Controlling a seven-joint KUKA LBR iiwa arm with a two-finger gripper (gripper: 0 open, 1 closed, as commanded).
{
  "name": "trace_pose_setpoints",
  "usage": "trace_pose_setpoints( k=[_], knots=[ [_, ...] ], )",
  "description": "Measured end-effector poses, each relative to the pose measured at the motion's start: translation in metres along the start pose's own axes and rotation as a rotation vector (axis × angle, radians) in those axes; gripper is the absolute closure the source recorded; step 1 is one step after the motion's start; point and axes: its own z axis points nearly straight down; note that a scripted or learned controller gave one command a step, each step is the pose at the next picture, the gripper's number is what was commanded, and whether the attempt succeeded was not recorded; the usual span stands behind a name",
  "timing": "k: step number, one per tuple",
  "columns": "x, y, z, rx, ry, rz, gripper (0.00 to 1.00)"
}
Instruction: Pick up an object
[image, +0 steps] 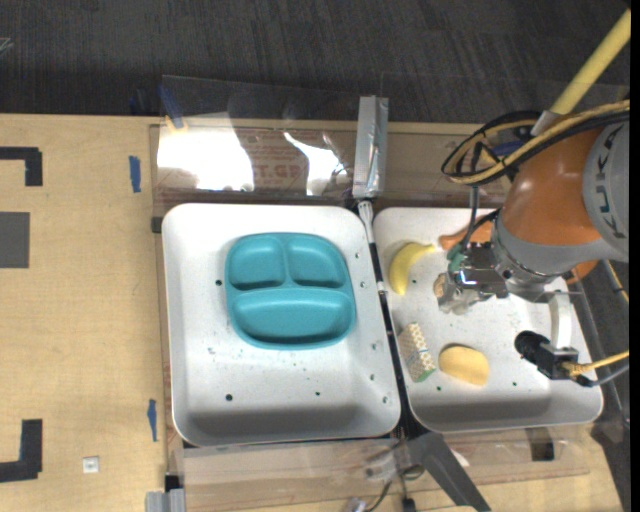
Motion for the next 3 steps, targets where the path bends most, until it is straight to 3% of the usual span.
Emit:
trace_pose_setpoints(
  k=[1, 2, 3],
  knots=[
    [0.018, -0.015, 0.0, -0.001, -0.001, -0.151, 1.0],
    [0.018, -0.015, 0.0, -0.002, -0.001, -0.151, 0.0],
    [-0.035, 0.024, 0.046, 0.0, -0.002, -0.091, 0.0]
  ],
)
